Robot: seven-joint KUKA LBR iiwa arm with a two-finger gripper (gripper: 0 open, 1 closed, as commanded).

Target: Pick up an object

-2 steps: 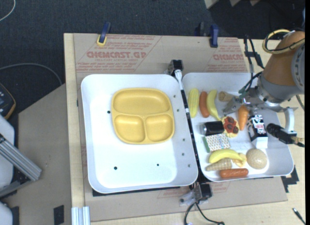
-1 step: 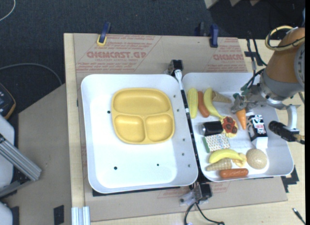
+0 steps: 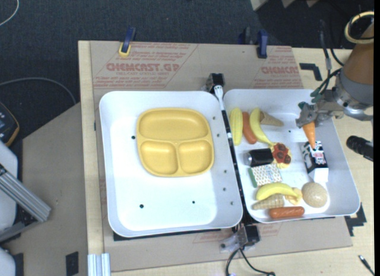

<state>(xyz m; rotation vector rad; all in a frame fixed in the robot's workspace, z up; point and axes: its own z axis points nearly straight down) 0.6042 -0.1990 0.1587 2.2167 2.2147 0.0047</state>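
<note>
Hotdog (image 3: 286,212) lay at right bin's (image 3: 350,177) near rim.
Gripper (image 3: 311,127), above it, clamped a carrot (image 3: 309,133): grasp step; next, lift clear.

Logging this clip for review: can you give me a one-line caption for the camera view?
Gripper above the right bin with a carrot at its tip; yellow divided plate in the left bin.

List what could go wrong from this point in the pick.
1. The gripper sits right over the orange carrot; whether it holds it is unclear, so the carrot may stay behind or slip.
2. The black-and-white carton lies just below the carrot and could get knocked.
</note>
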